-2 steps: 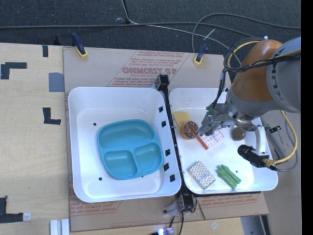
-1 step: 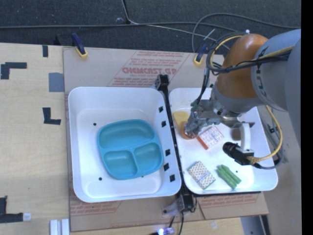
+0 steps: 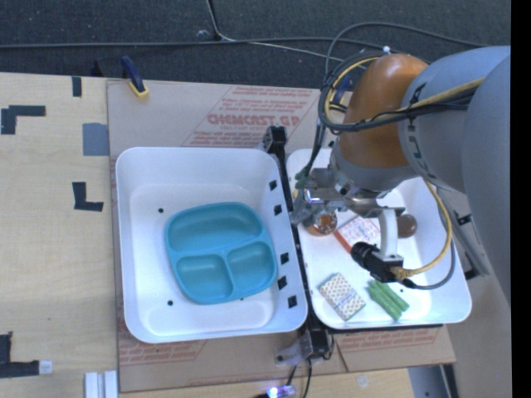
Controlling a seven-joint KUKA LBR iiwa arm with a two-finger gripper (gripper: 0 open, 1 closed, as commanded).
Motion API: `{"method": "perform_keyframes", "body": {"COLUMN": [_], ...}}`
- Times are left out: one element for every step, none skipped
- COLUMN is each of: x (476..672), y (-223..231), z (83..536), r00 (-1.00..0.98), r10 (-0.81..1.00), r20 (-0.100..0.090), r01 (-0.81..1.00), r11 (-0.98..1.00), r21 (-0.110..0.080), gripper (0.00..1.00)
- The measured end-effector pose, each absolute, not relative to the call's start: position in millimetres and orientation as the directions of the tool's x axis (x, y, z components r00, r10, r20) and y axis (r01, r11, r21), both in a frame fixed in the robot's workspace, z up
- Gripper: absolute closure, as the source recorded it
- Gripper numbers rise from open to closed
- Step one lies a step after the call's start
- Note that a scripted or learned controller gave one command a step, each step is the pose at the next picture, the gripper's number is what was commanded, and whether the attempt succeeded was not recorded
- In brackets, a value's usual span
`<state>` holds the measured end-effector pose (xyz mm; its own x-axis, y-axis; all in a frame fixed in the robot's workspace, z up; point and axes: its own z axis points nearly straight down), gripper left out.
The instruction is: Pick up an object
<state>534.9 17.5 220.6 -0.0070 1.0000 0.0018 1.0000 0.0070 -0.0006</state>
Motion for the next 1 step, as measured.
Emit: {"method": "perform_keyframes", "body": {"x": [529.0], "y": [71.2], "z": [212.5], "r00": [-0.007], "r10": [1.000], "r20": [0.001], "r01": [1.000], "r11": [0.007], "r21": [-0.003], "gripper": [1.00]}}
